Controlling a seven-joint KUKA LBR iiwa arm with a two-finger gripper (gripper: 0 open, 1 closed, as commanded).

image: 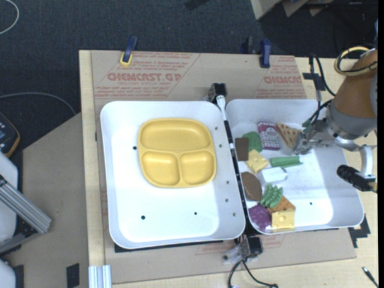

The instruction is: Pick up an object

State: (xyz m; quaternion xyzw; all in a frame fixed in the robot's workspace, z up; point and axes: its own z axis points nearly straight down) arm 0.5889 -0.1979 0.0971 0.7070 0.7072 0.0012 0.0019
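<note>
Hand (305, 141) low in right bin (336, 215), at upper edge of toy-food pile; whether it grips anything, cannot tell. Nearest piece: green stick (284, 160), just below-left of hand, long axis running left-right. Left bin holds yellow tray (177, 152).

"CHEMCAST GP" on brown board (150, 71)

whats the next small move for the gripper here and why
Probably a short descent onto the waffle-patterned piece. The gripper sits at that piece's edge in the right bin, at the top of the toy food pile, with nothing visibly between its fingers, so no pick looks made yet.
</note>
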